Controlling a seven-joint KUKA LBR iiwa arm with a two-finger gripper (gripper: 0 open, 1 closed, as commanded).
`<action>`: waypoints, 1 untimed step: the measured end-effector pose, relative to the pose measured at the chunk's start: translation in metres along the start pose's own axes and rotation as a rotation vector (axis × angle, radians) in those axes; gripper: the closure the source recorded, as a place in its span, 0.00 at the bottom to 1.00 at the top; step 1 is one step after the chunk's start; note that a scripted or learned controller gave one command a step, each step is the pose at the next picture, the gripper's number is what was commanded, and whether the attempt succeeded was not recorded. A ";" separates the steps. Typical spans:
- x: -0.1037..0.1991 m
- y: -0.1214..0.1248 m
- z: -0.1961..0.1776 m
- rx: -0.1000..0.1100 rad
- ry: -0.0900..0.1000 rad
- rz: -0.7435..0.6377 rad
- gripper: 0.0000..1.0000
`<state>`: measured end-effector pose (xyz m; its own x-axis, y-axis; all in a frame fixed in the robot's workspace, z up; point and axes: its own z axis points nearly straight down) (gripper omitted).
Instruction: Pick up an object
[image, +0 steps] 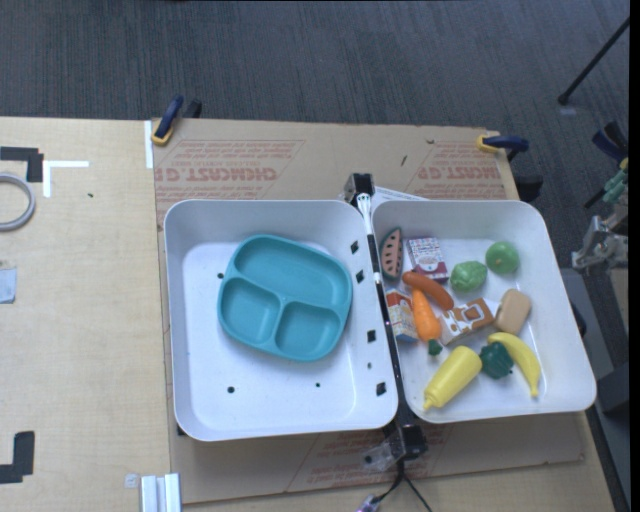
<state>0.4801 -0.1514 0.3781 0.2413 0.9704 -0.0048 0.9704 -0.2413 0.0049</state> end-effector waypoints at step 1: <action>0.000 0.001 -0.009 -0.003 -0.002 -0.005 1.00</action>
<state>0.4813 -0.1516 0.3876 0.2363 0.9716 -0.0072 0.9717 -0.2363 0.0074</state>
